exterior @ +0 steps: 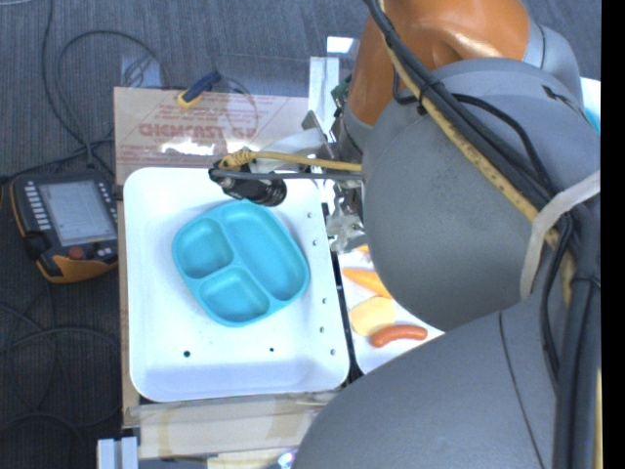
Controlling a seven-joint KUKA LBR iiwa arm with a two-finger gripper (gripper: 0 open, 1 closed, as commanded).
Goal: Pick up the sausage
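Pincer point(344, 225) tucked under the big grey arm point(459, 213), right by the wall between the left bin point(142, 291) and the right bin point(363, 358), and no way to tell if open or shut. Red sausage point(398, 335) down in the right bin, below the pincer and a bit to the right in the picture, just under a yellow food piece point(374, 313). Lying long ways left to right, so best to come at it across its thin middle.

Floor: dark grey ribbed carpet point(146, 8), crossed by loose black cables point(73, 52). Flat brown cardboard sheet point(195, 125) with faded red lettering, under the bench's far edge. Handheld control pendant point(63, 218), grey screen, orange trim, lying on carpet at left. Lighting even, soft.
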